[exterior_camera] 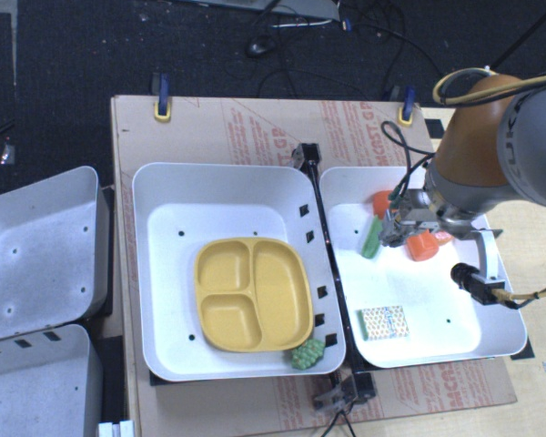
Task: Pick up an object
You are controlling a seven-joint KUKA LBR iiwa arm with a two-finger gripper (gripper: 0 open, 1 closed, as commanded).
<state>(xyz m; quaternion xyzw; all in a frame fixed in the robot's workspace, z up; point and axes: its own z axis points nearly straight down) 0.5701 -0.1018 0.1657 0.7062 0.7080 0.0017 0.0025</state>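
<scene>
Tabletop: brown board [209,121] carrying two shallow white bins side by side, with a blue clamp [163,97] at its far left edge and a second clamp [407,107] at its far right edge.
Left bin: white, rounded corners [164,244]; holds two items.
Yellow tray: three-compartment plate [253,293] lying flat near the middle of the left bin, slightly toward its near side.
Green lump: small bumpy green object [308,354] in the near right corner of the left bin, touching the yellow tray's near right edge.
Right bin: white [455,335]; holds the loose items the arm works among.
Green stick: slim green object [372,240] lying at a slant in the far left part of the right bin, just left of the claw.
Orange piece, far: small orange-red object [381,202] near the far wall of the right bin, partly hidden by the claw.
Orange piece, near: orange-red block [422,246] just right of the claw's tip, partly under the arm.
Patterned card: small flat rectangle with a green and blue print [384,322], near the front of the right bin, well apart from the other items.
Arm: grey with orange band [478,135], reaching in from the right over the right bin.
Claw: [396,230] low over the far part of the right bin, between the green stick and the near orange piece; cannot tell whether it is released or clenched, nor whether it grasps anything.
</scene>
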